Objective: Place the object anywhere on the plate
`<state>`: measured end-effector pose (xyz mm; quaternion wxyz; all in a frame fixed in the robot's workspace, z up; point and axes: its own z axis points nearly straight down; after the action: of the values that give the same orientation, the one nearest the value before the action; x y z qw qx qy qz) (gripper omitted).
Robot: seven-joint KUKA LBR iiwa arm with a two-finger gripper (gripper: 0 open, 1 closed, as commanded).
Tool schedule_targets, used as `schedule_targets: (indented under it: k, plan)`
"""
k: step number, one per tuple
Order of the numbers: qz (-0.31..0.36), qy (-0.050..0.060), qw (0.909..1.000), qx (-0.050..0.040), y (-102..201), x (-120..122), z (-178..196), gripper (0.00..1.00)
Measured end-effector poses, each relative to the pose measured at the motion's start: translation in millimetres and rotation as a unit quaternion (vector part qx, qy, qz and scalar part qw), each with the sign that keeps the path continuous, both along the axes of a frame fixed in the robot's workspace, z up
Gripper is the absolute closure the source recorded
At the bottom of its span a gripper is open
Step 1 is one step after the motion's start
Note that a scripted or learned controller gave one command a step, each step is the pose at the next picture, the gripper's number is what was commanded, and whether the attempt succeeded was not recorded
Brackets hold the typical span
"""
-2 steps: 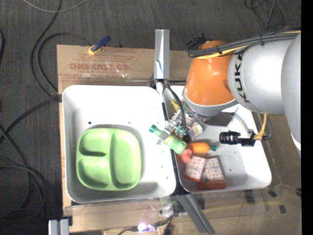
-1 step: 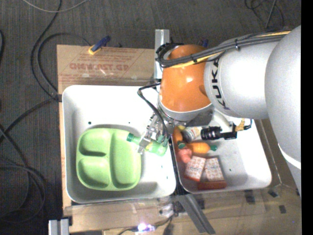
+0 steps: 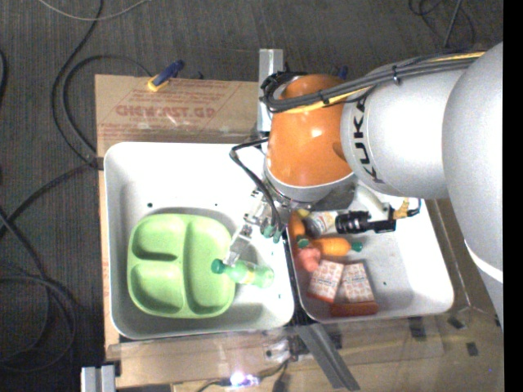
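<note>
A green divided plate (image 3: pixel 176 264) lies in the left white bin (image 3: pixel 163 166). A small green bottle (image 3: pixel 248 274) with a teal cap lies on its side at the plate's right rim, cap end pointing over the plate. My gripper (image 3: pixel 242 247) hangs directly above the bottle's neck, reaching down from the orange wrist. Whether it grips the bottle is unclear from this angle.
The right bin (image 3: pixel 417 280) holds an orange carrot (image 3: pixel 333 246), a pinkish-red item (image 3: pixel 307 258), two patterned packets (image 3: pixel 340 282) and a small bottle (image 3: pixel 325 221). The arm covers that bin's upper part. Cardboard (image 3: pixel 172 109) lies behind the left bin.
</note>
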<state>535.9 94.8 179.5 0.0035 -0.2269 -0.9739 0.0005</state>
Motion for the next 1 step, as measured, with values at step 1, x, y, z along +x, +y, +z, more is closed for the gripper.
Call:
schedule_targets:
  k: [1]
  plan:
    - [-0.002, 0.003, 1.0000, 0.0002, -0.9, 0.5, 5.1, 1.00]
